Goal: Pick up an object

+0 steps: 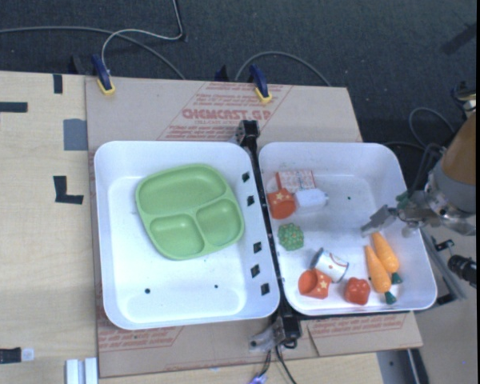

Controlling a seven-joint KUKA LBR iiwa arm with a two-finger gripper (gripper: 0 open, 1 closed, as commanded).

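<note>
1. The gripper (382, 218) hangs over the right side of the right bin (384, 157), reaching in from the right edge. One fingertip shows as a grey prong pointing left and down; whether the fingers are spread or closed I cannot tell, and nothing shows between them.

2. The nearest candidates are two toy carrots (379, 262), lying side by side just below the gripper, against the bin's right wall, their green tops toward the front rim. They look like hard, light plastic: stiff, smooth and likely slippery. Being tapered, they would best be taken across the thick upper part, with the fingers closing across the width, not along the length. As the two touch, a finger may struggle to get between them.

3. Other pieces in the same bin:
   - a small green knobbly toy (290, 235) near the centre divider, which stands apart from the rest and probably gives an easy grip;
   - an orange-red piece (282, 206) touching a pale packet (298, 181) and a white piece (310, 199);
   - a white cup-like toy (330, 263) lying tilted, touching a red-orange piece (313, 283);
   - a red piece (357, 291) near the front rim, just beside the carrot tips.

4. All of these seem light and rigid, not fragile; the main risk is one squirting out of the grip or being pushed against the wall.

5. The left bin (112, 238) holds a green divided plate (191, 210), well apart from the gripper; flat and wide, it is a poor choice.
</note>
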